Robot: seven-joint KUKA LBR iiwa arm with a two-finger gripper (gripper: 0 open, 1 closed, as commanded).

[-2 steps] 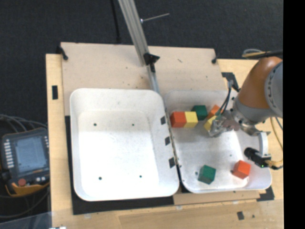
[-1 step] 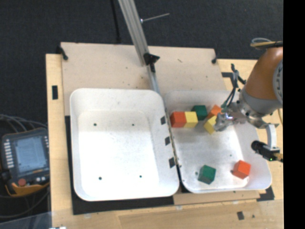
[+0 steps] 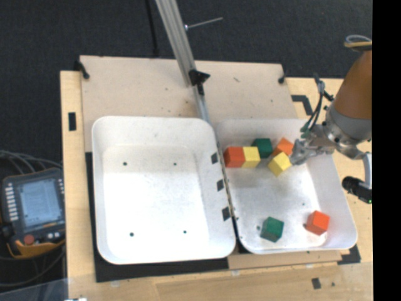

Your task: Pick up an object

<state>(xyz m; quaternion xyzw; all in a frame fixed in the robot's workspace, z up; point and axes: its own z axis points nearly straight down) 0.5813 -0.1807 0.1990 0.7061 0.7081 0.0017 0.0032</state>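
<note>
Worktop: pale board on dark carpet, bearing two white bins.
Left bin: white, shallow.
Right bin: holds coloured blocks.
Gripper: low over right bin's far side, just beside yellow block and an orange block; opening cannot be told.
Side: pendant screen at left.
</note>
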